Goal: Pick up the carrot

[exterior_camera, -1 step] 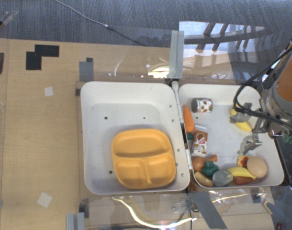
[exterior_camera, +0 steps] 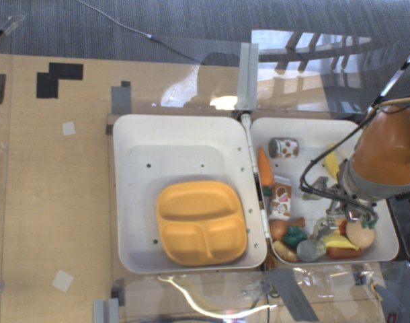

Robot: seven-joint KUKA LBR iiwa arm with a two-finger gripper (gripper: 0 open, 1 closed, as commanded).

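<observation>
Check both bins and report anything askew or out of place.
Nothing looks spilled or damaged. The carrot lies along the right bin's left wall, apart from the toy food heaped at its near edge. The yellow tray sits slightly skewed in the left bin.

Orange carrot (exterior_camera: 265,167) lies lengthwise against right bin's left wall

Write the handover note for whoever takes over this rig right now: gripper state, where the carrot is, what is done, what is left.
Gripper: low in the right bin, near its front right corner among small toy foods; whether its fingers are open or shut can't be judged.
Carrot: lies along the right bin's left wall, apart from the gripper.
Left bin: holds a yellow divided tray.
Done: nothing visible; carrot not picked.
Left: move to the carrot, grasp, lift.
</observation>
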